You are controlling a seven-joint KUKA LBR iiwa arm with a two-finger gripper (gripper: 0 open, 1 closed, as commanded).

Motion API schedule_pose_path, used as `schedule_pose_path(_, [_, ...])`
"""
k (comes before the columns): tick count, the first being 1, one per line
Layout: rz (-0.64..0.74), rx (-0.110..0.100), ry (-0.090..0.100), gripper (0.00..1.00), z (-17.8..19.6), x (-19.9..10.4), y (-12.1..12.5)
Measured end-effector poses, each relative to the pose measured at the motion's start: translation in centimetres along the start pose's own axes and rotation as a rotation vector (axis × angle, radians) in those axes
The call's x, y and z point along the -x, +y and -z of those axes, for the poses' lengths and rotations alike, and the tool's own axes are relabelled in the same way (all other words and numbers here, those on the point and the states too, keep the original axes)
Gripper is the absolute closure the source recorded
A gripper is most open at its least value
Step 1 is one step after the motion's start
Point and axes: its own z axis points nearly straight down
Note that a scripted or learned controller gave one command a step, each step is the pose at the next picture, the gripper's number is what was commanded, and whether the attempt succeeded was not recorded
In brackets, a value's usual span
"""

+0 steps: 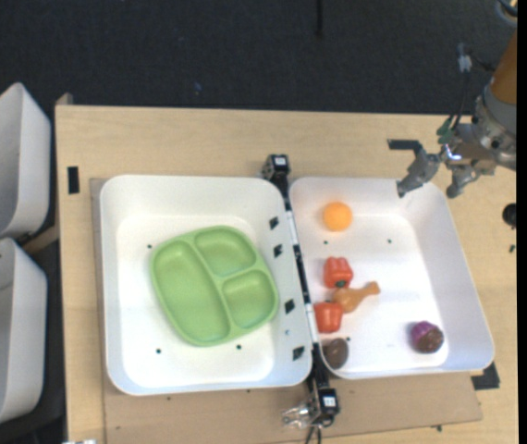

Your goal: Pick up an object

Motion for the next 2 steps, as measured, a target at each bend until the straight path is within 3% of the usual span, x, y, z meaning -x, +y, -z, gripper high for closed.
schedule_pose_path(1, [0.002,0.009,-0.002,0.00,0.5,0.0,0.1])
schedule_pose_path(2, [0.003,0.002,-0.001,0.00,-5.8,-0.4,0.6])
